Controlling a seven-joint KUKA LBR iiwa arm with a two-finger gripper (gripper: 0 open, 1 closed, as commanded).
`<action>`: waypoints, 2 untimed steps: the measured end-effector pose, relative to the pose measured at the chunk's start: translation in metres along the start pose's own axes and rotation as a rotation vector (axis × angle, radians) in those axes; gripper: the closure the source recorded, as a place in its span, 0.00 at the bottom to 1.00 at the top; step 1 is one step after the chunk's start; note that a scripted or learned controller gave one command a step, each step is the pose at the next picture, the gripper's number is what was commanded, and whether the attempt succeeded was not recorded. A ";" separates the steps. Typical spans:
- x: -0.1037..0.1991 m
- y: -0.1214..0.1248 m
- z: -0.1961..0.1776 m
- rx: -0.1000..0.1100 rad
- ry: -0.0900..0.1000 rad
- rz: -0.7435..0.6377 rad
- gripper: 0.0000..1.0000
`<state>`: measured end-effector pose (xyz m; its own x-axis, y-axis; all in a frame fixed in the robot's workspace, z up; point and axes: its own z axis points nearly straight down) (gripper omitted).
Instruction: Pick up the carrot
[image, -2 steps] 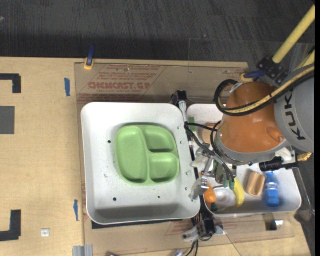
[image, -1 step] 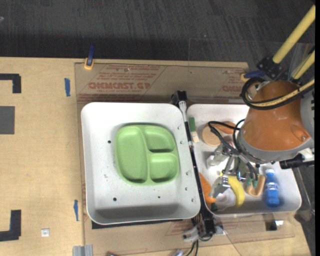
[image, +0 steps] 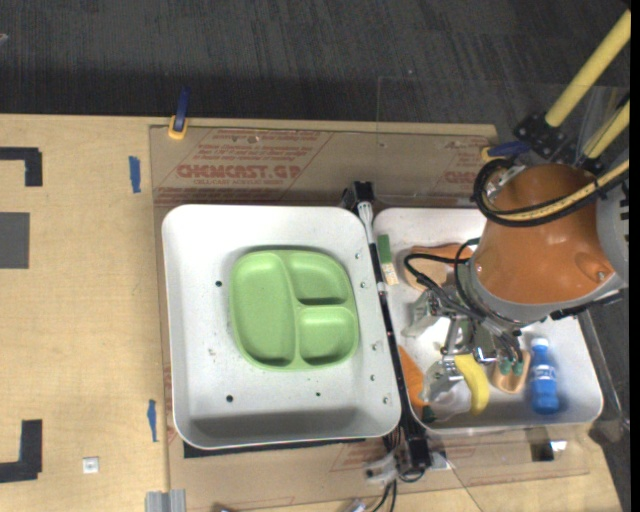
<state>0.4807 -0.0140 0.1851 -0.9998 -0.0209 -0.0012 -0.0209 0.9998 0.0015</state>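
Left bin (image: 190, 300) carried a green divided plate (image: 295, 305) at its centre, nothing else on it worth noting. Right bin (image: 585, 395) was crowded. A slim orange piece, taken to be the carrot (image: 408, 376), lay tight along that bin's left wall, towards the near left corner; part of it was hard to make out. Gripper (image: 468, 348) hung over the middle of the right bin, just to the right of the carrot and apart from it; could not tell whether it was released or clenched, as the wrist and cables masked it. A yellow item (image: 474, 388) lay directly under the gripper, with a blue bottle (image: 543, 375) near the right wall. The arm (image: 545, 240) covered the far half of the bin, and an orange patch (image: 445, 250) at the far edge peeked out from under it; identity unclear. Risks judged from this: descent here would likely land on the yellow item, not the carrot. The carrot's place against the wall left little room on the wall side, so a grasp could strike the rim or skid off. Neighbouring clutter could be dragged along.
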 end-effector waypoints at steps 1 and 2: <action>-0.078 -0.058 -0.048 0.003 -0.012 -0.053 0.00; -0.033 -0.026 -0.003 0.000 -0.001 -0.196 0.00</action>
<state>0.5139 -0.0390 0.1881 -0.9766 -0.2149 -0.0020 -0.2149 0.9766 0.0015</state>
